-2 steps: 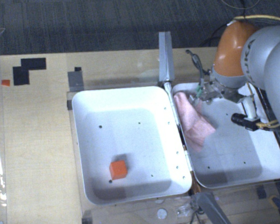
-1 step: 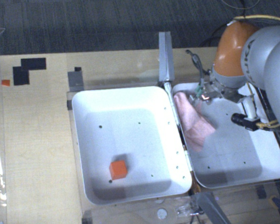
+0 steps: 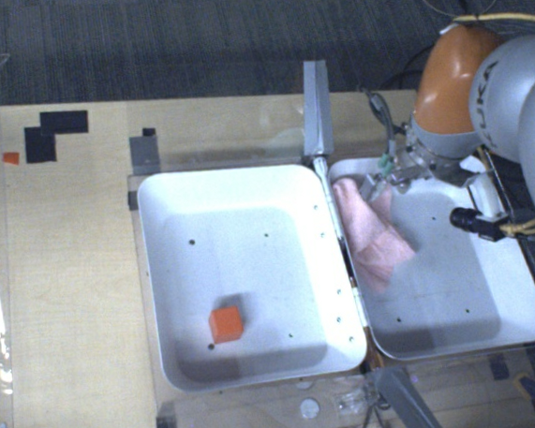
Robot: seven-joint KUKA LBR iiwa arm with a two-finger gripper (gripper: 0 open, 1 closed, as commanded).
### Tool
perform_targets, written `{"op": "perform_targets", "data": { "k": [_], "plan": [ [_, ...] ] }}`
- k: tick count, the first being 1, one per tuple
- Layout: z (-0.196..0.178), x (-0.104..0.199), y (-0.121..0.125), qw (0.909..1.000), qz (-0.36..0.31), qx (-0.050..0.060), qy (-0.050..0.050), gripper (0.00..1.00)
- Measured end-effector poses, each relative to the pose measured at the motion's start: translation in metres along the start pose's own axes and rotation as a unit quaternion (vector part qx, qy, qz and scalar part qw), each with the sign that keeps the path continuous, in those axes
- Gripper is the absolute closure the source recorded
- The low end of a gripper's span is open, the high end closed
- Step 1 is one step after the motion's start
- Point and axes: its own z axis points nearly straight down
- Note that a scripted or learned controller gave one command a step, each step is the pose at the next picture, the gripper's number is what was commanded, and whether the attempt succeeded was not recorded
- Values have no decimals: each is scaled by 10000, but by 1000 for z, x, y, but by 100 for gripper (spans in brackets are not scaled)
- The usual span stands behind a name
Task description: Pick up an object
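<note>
My gripper hangs low over the right bin's far corner beside the pink cloth, its grip state unclear to me; nothing is lifted, and the orange block lies in the left bin.

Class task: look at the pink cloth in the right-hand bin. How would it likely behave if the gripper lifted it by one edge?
The pink cloth lies rumpled against the right bin's left wall, so it is probably floppy and would drape. It looks thin, so likely light. It should not roll.
</note>
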Motion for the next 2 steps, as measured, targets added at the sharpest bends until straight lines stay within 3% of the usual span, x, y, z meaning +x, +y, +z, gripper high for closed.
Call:
{"op": "perform_targets", "data": {
  "k": [1,2],
  "plan": [
    [29,-15,12,9959,-904,74,40,0],
    [30,-9,0,9859,-1672,-26,-57,0]
  ]
}}
